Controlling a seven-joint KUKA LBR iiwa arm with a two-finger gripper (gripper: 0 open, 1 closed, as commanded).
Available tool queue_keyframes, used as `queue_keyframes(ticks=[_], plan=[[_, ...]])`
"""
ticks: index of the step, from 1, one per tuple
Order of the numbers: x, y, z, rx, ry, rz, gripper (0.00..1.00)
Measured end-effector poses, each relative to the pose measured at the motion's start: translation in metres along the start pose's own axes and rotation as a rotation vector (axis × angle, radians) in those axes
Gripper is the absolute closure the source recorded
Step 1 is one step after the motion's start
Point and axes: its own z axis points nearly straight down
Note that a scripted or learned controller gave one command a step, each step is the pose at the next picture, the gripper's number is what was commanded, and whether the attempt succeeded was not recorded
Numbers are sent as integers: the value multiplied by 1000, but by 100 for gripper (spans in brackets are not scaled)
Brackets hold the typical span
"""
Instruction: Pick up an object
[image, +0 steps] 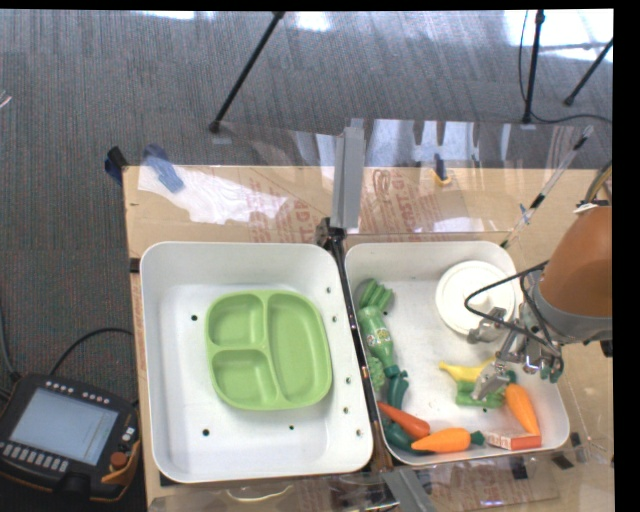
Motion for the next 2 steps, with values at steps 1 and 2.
queue_keyframes(ticks=[1, 2], plan=[[45, -11, -1, -1, 0, 41, 0], [46, -7, -10, -5, 7, 33, 100]])
